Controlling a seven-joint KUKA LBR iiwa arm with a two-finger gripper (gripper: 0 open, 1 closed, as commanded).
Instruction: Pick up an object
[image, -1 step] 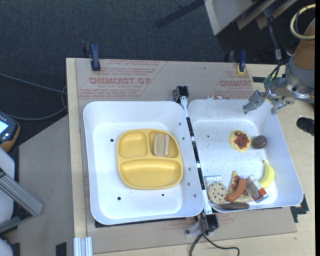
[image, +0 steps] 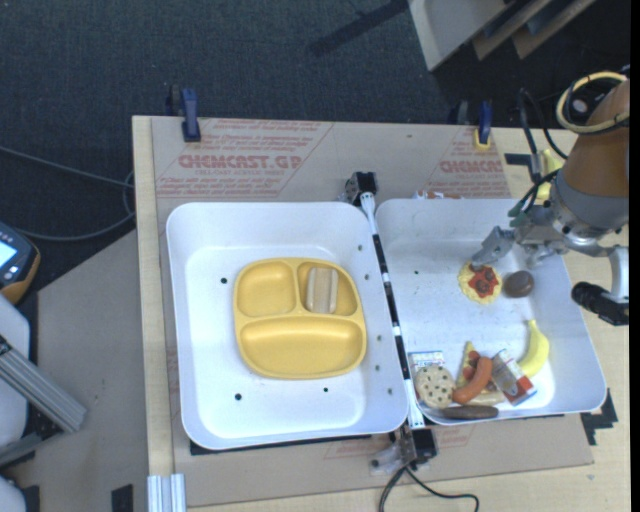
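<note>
The tool (image: 503, 258), fingers apart, hovers over the pizza slice (image: 481, 283) in the right bin (image: 420, 225), needing to drop and close.

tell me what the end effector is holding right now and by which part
Nothing is visibly held. The end effector hovers over the right bin, just above the small pizza toy.

The arm (image: 600, 160) is cut off by the right edge, so most of it lies out of frame. The heap of toy food (image: 480, 378) in the right bin's (image: 430, 230) near corner overlaps itself; the small pieces beneath the hot dog (image: 474, 377) and beside the banana (image: 537, 350) are too small to name.
</note>
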